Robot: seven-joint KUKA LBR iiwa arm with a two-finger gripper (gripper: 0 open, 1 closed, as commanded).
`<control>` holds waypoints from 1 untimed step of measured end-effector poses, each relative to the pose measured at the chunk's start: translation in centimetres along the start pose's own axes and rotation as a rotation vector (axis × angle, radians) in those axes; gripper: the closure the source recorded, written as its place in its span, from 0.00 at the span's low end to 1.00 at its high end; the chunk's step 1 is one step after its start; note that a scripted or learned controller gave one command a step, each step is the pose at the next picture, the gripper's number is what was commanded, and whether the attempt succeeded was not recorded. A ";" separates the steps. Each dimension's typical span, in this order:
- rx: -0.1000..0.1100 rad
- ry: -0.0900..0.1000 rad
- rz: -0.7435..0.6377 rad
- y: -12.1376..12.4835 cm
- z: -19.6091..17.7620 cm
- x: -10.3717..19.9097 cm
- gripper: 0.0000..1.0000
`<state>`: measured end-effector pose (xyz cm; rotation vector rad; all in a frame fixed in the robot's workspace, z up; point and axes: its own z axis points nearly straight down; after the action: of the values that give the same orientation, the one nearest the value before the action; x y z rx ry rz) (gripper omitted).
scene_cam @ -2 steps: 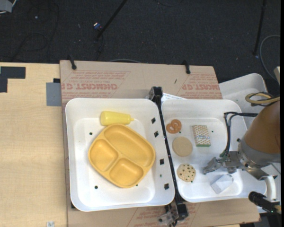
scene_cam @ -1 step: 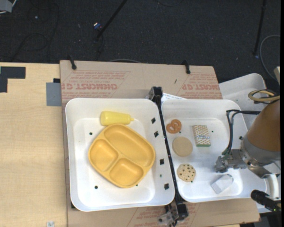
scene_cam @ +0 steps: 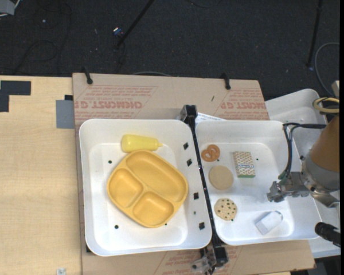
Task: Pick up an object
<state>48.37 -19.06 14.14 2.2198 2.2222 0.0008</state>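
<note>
Everything worth reaching for sits in the right bin [scene_cam: 286,236], and the gripper [scene_cam: 279,191] hangs over that bin's right part, at the end of the arm [scene_cam: 331,153] coming in from the right edge. I cannot tell how the jaws stand; the metal parts blur into one grey lump, and nothing is seen held there.

Taking the gripper as the landmark: the white block [scene_cam: 268,222] lies just below it and a touch left, nearest of all. It looks the likeliest pick (a judgement only). Its long axis runs slantwise, lower left to upper right, so a grasp would want the jaws set across that slant.

The cookie [scene_cam: 225,209] lies farther left and slightly below. The tan disc [scene_cam: 221,177] lies left and a little above, the green packet [scene_cam: 243,164] up-left, the pretzel [scene_cam: 210,152] farthest up-left.

Well left of the gripper, in the left bin [scene_cam: 87,182], sit the yellow tray [scene_cam: 147,188] and a yellow bottle [scene_cam: 140,143], touching its upper edge.
</note>
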 end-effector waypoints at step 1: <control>-0.003 -0.001 -0.001 1.1 -5.6 0.0 1.00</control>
<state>49.46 -19.07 19.79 2.2167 2.2216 0.0029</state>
